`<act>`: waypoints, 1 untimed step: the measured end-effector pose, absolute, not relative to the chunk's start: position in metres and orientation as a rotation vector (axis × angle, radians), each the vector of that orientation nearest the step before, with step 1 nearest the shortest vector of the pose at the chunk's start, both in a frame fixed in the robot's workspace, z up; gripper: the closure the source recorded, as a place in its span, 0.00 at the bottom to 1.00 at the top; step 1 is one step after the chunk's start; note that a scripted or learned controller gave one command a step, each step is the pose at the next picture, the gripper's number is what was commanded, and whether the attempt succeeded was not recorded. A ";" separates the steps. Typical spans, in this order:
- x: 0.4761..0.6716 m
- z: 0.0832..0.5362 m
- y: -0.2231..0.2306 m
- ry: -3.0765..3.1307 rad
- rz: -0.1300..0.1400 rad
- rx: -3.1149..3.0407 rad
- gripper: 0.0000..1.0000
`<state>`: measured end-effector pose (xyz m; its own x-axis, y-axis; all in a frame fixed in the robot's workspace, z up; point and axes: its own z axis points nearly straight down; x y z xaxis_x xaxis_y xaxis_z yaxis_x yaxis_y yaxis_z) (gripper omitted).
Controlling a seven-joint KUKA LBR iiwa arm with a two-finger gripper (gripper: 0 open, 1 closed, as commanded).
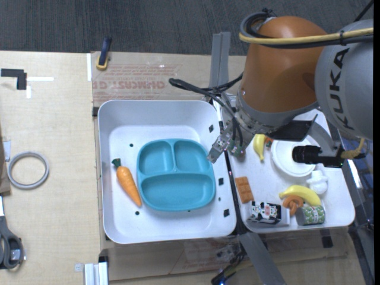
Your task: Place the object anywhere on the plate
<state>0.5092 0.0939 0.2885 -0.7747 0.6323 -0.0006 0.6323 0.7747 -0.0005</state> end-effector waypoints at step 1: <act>0.492 0.271 0.158 3.057 -0.002 0.726 1.00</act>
<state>0.4920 0.1579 0.2712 -0.8933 0.4494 0.0002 0.4494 0.8933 -0.0011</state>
